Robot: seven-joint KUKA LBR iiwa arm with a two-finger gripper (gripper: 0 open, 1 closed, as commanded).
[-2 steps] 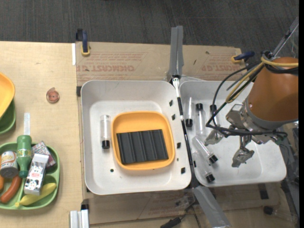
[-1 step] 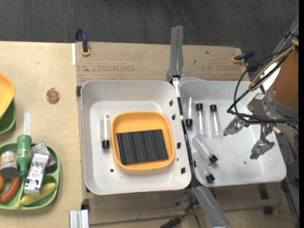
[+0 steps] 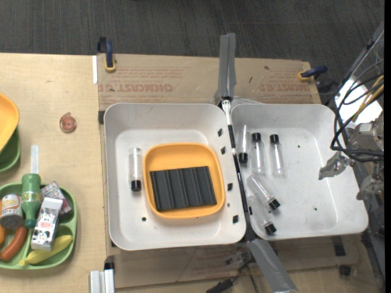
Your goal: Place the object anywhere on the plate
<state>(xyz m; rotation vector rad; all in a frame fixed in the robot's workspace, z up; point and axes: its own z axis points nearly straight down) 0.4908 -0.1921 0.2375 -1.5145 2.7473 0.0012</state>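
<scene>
An orange plate [image 3: 181,152] lies in the left bin [image 3: 119,224]. A black ribbed block [image 3: 183,188] rests on it. One clear tube with a black cap [image 3: 135,170] lies in that bin, just left of the plate. Several more clear black-capped tubes lie in the left half of the right bin [image 3: 305,221], among them one [image 3: 275,154] upright in the picture and one [image 3: 263,193] slanted. My gripper [image 3: 333,166] hangs at the right bin's right side, well apart from the tubes and the plate, with nothing seen in it.
Cables and the arm's frame [image 3: 366,133] crowd the right edge. Cardboard [image 3: 183,81] lies under the bins, held by clamps. On the wooden table to the left stands a green tray of toy food [image 3: 36,231].
</scene>
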